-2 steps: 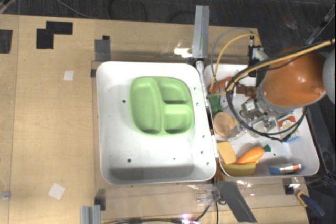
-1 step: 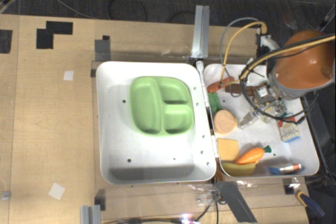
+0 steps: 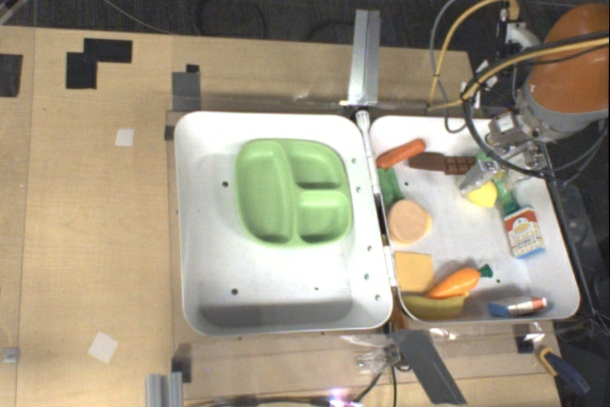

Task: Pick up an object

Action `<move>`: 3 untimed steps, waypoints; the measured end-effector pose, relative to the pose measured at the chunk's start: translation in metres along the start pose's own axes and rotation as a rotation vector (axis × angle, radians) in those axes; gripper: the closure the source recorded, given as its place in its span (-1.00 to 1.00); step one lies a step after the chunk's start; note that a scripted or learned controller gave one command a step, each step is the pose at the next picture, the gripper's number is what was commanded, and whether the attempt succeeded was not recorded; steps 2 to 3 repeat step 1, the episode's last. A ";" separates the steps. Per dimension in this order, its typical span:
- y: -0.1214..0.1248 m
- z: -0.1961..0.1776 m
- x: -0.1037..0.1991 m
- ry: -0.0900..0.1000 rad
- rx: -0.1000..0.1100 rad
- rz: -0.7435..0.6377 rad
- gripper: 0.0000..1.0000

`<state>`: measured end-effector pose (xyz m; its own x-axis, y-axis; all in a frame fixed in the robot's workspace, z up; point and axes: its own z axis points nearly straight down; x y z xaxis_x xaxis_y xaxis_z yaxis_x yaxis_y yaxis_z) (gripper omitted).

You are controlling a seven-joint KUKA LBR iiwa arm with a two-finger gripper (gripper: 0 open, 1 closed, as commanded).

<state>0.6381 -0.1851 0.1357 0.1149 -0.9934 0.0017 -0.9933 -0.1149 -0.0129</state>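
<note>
The right bin point(image 3: 562, 300) holds several toy foods. Among them are a red sausage point(image 3: 400, 152), a brown chocolate bar point(image 3: 440, 164), a round peach disc point(image 3: 410, 221), a yellow cheese slice point(image 3: 413, 268) and an orange carrot point(image 3: 455, 281). A yellow lemon point(image 3: 482, 196) lies near the bin's far right, beside a small green piece point(image 3: 506, 199). My gripper point(image 3: 486, 174) hangs right over the lemon, at the end of the grey wrist with its orange band point(image 3: 572, 62). The gripper partly hides the lemon's top.
The left bin point(image 3: 205, 281) bears a green divided plate point(image 3: 291, 191). In the right bin, a small red-and-white carton point(image 3: 523, 234) lies near the right wall and a blue-and-red marker point(image 3: 518, 306) near the front. A green strip point(image 3: 388, 186) lies along the divider. Cables loop above the wrist.
</note>
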 end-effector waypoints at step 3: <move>0.044 0.046 0.004 -0.004 -0.002 0.007 -1.00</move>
